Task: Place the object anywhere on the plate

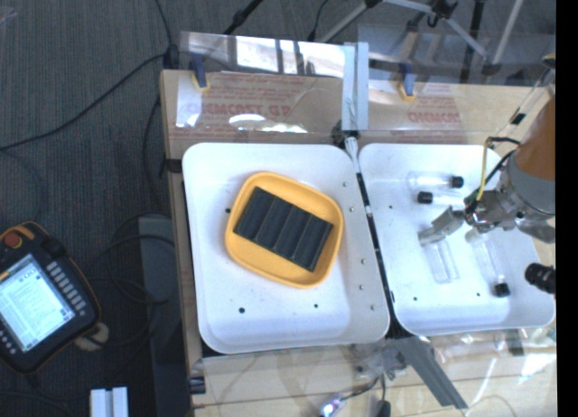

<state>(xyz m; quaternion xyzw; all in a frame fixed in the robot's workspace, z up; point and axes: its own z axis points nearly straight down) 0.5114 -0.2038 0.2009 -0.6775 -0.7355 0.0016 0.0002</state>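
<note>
Yellow plastic is catching the eye first: the plate (242,242), a rounded square dish, is sitting tilted on the floor of the left bin (217,316), nearer the bin's far half. A dark ridged slab (284,227) is lying flat inside the plate, covering most of its middle and leaving the yellow rim showing all round.

Just beside it, the right bin (424,311) is holding several clear tubes with black caps. One tube (435,179) is lying near the bin's far side with its cap pointing right, and a loose-looking black cap (424,197) is resting just in front of it. Another clear tube (440,264) is lying near the bin's middle, and a third (492,266) is lying to its right, its black cap towards the near edge.

The grey arm, with its orange band (549,140) showing at the right, is reaching in over the right bin. The gripper (465,217) is hanging over the tubes, between the far one and the two nearer ones; whether it is open or closed, or touching anything, I cannot tell, since the metal parts are blurring into the clear plastic below.

Off the bench, a teach pendant (32,298) with a lit screen is lying on the dark floor at the left
</note>
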